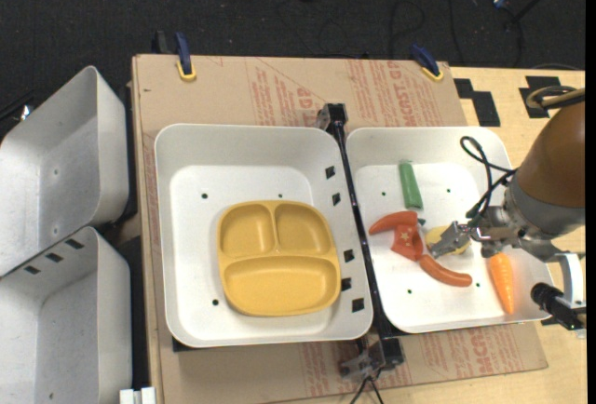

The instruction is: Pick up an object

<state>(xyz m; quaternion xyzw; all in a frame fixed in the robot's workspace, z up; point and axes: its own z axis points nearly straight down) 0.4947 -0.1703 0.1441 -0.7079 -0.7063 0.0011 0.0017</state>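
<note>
In the left bin a yellow divided plate is lying. Right of centre, the red toy is still resting on the bin floor; nothing is lifted. The gripper is hovering just beside it, seemingly parted, grasping nothing.

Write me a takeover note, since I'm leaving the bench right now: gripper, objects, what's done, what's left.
Gripper: low in the right bin, beside the red pieces; grip state unclear.
Objects: green stick, red pieces, small yellow item and orange carrot lie in the right bin. Yellow divided plate sits in the left bin.
Done: nothing visibly lifted.
Left: grasp one object and raise it.
</note>
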